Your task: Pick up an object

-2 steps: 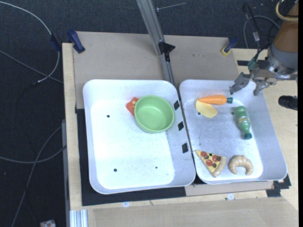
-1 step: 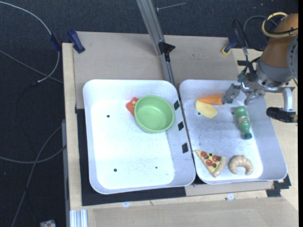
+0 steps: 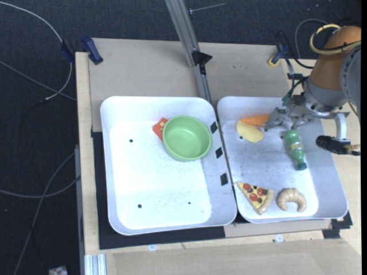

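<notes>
My gripper [image 3: 291, 121] hangs over the far part of the right bin [image 3: 330, 171], its fingers spread open. Nothing is held between them. A green bottle [image 3: 295, 149] lies just in front of the gripper, its top end almost under the fingertips. Left of the gripper lie an orange carrot-like piece [image 3: 255, 120] and a yellow piece [image 3: 250, 132], touching each other. At the bin's near side sit a pizza slice [image 3: 254, 196] and a croissant [image 3: 291, 199].
The left bin [image 3: 143, 176] holds a green bowl [image 3: 186, 137] with a red-orange piece [image 3: 158, 128] partly tucked behind it. A metal pole [image 3: 183, 22] slants across the back of the bench. Blue clamps [image 3: 92, 49] sit at the far corners.
</notes>
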